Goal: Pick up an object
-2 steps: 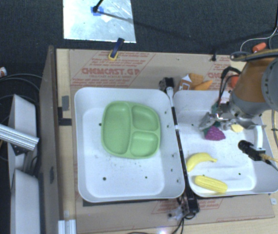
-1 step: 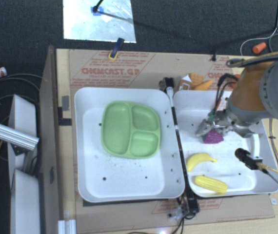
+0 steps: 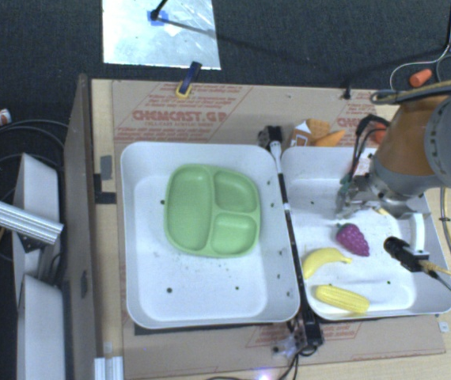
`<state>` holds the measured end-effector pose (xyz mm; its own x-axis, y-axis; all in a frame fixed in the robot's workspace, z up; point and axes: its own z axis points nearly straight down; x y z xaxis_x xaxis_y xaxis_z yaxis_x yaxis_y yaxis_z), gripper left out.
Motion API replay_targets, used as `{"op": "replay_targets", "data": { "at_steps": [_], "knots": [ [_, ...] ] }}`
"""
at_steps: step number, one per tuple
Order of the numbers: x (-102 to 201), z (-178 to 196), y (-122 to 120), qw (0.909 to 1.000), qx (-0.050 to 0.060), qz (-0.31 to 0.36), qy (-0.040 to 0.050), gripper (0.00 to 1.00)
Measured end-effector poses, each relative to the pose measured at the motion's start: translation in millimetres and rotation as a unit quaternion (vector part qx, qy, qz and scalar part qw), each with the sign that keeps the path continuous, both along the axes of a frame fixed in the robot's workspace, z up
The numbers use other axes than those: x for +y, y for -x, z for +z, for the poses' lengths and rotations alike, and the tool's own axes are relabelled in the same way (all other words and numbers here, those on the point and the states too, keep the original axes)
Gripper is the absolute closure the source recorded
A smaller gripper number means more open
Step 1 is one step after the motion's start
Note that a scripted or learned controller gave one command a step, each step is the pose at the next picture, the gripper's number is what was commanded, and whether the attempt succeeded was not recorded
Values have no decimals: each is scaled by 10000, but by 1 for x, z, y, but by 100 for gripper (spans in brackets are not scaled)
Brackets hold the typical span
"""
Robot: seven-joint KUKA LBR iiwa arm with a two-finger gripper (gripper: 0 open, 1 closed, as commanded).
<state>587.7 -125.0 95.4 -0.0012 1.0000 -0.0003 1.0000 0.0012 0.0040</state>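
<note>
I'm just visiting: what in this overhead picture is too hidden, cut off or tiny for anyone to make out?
Camera view, right bin: its far right corner is covered by the arm; the floor under the gripper is hidden by it.
Camera view, orange thing behind that bin: too small to name.
Camera view, small item on the dark floor at left: too tiny to identify.
</note>
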Motion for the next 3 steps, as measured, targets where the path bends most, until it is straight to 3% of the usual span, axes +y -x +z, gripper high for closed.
{"op": "replay_targets", "data": {
  "at_steps": [1,2,3],
  "knots": [
    [0,0,0,10000,1,1,-2,0],
    [-2,-12,48,10000,37,-11,-6,0],
    [-1,-1,45,10000,9,1,-2,100]
  ]
}}
